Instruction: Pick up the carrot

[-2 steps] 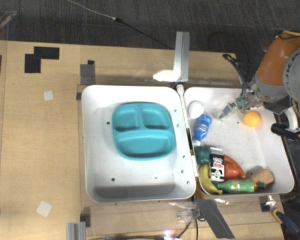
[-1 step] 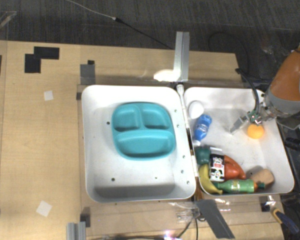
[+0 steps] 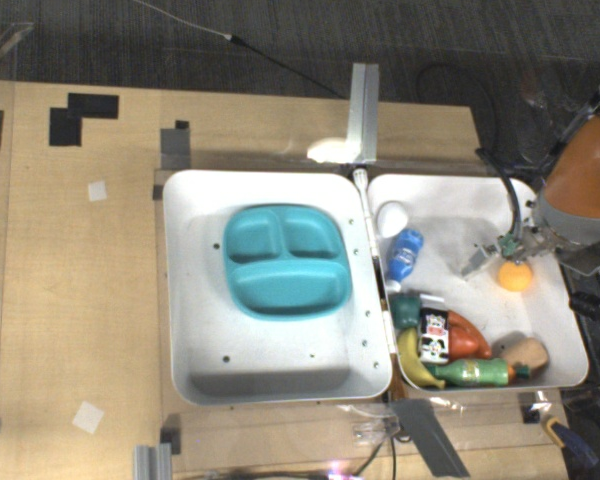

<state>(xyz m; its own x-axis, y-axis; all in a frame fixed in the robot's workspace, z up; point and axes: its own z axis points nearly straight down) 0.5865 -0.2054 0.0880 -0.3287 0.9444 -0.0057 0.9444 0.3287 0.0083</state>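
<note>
We see the carrot (image 3: 464, 337) lying in the right bin (image 3: 450, 230), wedged beside the banana (image 3: 414, 360) in the near-corner pile, so nothing grips it. Our gripper (image 3: 500, 251) hangs beyond the carrot, beside the orange ball (image 3: 515, 276).

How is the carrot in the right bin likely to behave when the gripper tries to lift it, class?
The carrot looks like a smooth, glossy toy, so it may slip between fingers. Its tapered, rounded shape suggests it could roll or pivot if nudged. It lies wedged among the banana and green bottle, so neighbours will probably shift too.
</note>
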